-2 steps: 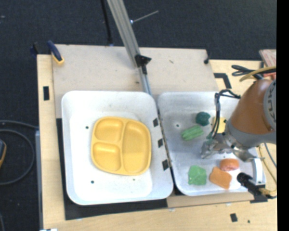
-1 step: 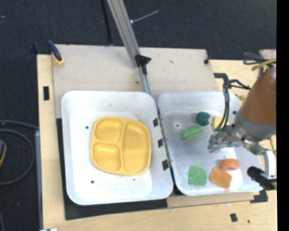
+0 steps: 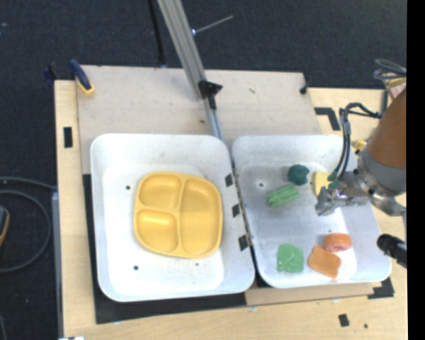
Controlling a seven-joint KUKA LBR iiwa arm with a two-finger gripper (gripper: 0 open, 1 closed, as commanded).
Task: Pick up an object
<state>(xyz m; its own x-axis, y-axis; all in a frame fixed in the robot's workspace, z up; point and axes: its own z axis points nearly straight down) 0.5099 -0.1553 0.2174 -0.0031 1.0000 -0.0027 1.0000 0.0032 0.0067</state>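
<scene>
Nearest the bottom of the right bin (image 3: 269, 151) — one flat green piece (image 3: 290, 258), two orange lumps (image 3: 324, 261) side by side. Further up, one long green piece (image 3: 282, 195), one dark teal ball (image 3: 298, 173), one yellow bit (image 3: 319, 182). Left bin (image 3: 113, 275): one yellow divided plate (image 3: 178, 214). The gripper (image 3: 329, 201) hangs low from the right, beside the yellow bit — whether it's spread or closed, can't tell.

Arm (image 3: 388, 144) is showing an orange band over a grey wrist, black cables looping alongside, metal gripper (image 3: 329, 198) below.
</scene>
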